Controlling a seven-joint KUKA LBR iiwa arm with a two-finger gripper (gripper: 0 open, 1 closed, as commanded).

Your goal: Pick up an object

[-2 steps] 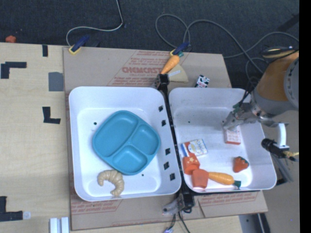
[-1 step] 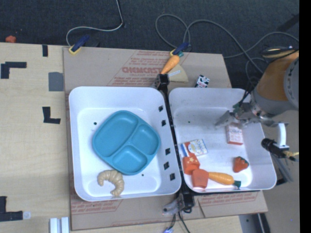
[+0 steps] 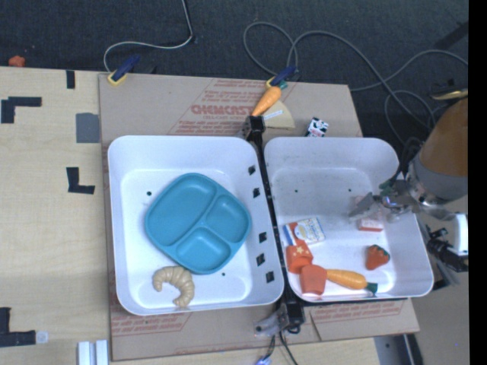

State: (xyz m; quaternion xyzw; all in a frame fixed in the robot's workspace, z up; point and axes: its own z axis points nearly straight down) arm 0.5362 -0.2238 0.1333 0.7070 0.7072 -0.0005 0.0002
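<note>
My gripper (image 3: 378, 204) hangs low over the right half of the right bin (image 3: 335, 152), with the grey arm and its orange band (image 3: 449, 144) coming in from the right. A small flat pinkish piece (image 3: 371, 226) lies just below the gripper. A strawberry (image 3: 377, 257) sits nearer the front. A toy carrot (image 3: 346, 279) lies along the front wall beside two red-orange cups (image 3: 306, 268). A small white carton (image 3: 307, 231) rests left of the gripper. Nothing visibly hangs from the gripper.
The left bin (image 3: 125, 166) holds a blue divided plate (image 3: 198, 223) and a croissant (image 3: 174, 284). Behind the bins on the cardboard lie another carrot (image 3: 266, 99), a cheese wedge (image 3: 280, 118) and a small black-and-white item (image 3: 318, 128). Cables trail at the back.
</note>
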